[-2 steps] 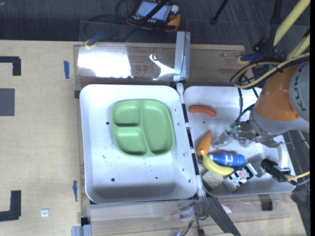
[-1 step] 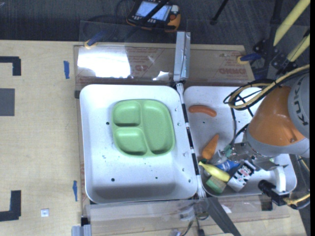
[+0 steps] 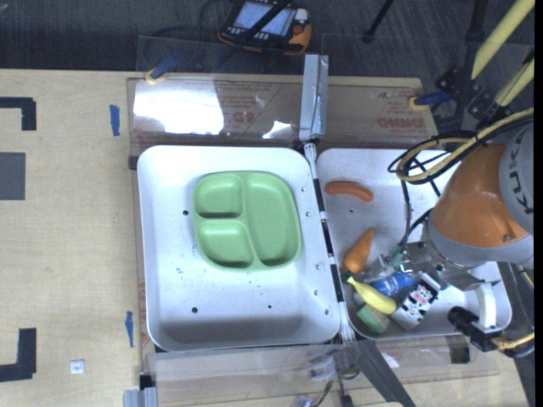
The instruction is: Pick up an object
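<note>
Two shallow white bins sit side by side on the bench, their inner rims touching along a central seam. The left bin (image 3: pixel 161 253) holds one green divided plate (image 3: pixel 247 220) with three compartments, lying flat near the middle and clear of every wall; it looks like a set-down target rather than a candidate for grasping. The right bin (image 3: pixel 386 172) holds the loose objects, most of them bunched in the near corner against the seam. One hot dog (image 3: pixel 349 191) lies apart toward the far wall, with free floor on all sides, and appears the easiest item to reach. One carrot (image 3: pixel 361 250) rests at a slant just above the cluster. Below it lie one banana (image 3: pixel 372 295), one dark green piece (image 3: pixel 368 318) touching the banana's underside, one blue item (image 3: pixel 399 283) and one white item with dark markings (image 3: pixel 417 301); the last two are too small to identify. That makes six objects in the right bin, though overlap in the cluster may hide more. The arm enters from the right, and its gripper (image 3: pixel 405 265) is lowered over the upper edge of the cluster, near the blue item, presumably to attempt a pick there. Whether the gripper is spread or closed cannot be made out, and no object is visibly clamped in it.
</note>
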Robot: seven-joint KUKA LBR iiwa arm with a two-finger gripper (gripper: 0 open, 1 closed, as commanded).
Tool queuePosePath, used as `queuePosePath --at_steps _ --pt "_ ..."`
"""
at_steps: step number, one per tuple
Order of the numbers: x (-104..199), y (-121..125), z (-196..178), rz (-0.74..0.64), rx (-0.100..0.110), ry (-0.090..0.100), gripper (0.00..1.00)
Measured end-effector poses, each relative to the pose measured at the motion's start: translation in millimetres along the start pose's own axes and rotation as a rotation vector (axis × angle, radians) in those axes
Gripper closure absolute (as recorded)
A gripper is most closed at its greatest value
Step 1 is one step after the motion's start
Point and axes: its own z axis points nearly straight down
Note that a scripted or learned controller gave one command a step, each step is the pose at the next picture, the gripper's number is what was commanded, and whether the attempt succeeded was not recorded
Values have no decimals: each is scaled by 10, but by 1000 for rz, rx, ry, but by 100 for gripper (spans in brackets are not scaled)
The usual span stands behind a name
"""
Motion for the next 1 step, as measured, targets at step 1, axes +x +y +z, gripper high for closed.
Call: queuePosePath --at_steps 1 --pt "692 42 -1176 -26 20 7 100"
